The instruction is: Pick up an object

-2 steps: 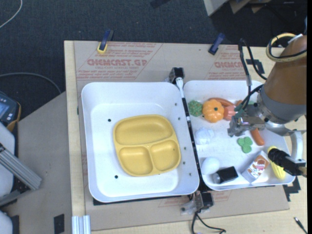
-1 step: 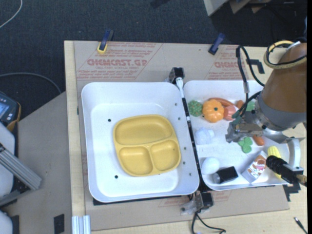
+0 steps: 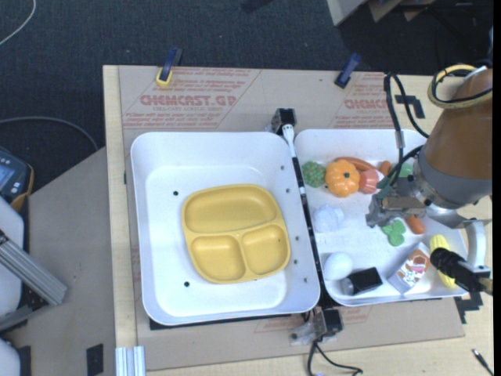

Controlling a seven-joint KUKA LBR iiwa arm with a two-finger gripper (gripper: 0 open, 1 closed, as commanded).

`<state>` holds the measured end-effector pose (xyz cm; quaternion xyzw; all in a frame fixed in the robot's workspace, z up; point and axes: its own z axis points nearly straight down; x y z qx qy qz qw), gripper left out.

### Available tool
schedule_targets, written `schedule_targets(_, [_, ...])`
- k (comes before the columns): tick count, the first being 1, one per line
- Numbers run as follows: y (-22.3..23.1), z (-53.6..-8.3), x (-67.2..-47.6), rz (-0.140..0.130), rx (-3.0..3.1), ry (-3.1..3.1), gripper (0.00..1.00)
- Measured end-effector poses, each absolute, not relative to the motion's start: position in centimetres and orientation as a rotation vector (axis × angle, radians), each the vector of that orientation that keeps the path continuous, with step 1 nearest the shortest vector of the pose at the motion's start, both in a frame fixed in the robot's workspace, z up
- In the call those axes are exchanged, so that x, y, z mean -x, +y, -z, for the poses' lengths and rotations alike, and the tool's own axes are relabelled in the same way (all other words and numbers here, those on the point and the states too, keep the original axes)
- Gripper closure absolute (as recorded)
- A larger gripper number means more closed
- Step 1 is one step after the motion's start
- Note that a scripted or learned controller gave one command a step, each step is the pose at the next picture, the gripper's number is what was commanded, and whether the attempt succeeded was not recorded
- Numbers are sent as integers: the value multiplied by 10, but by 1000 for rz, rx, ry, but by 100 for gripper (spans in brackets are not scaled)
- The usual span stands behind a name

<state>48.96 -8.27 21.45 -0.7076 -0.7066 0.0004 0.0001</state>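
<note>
Two white bins are set side by side on the worktop, and the load is split unevenly between them. The left bin, in the middle of the frame, carries a yellow tray lying flat near its centre, with a bare white floor left all around it. The right bin is crowded: a pumpkin and a green piece are seen near its upper left, a white ball and a black block along its lower edge, a small carton and a yellow tool toward the lower right. No single target is named by the task, so any of these could be taken; the likeliest is judged to be the green toy just below the end effector, which is lowered into the right half of that bin from the right of the frame, presumably because the pickable things are gathered there. Whether it is apart, together or clamped on anything cannot be told, since its tip is masked by the wrist and by clutter. Room is tight here: the pumpkin is close on the left, the bin wall close on the right. Open floor is offered mainly in the bin's left middle, and a straight lift upward is judged the clearest way out.
</note>
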Motion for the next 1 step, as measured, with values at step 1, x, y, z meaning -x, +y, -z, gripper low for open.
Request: schedule_targets(1, [-90, -229, -491, 2, 2224, -2224, 100])
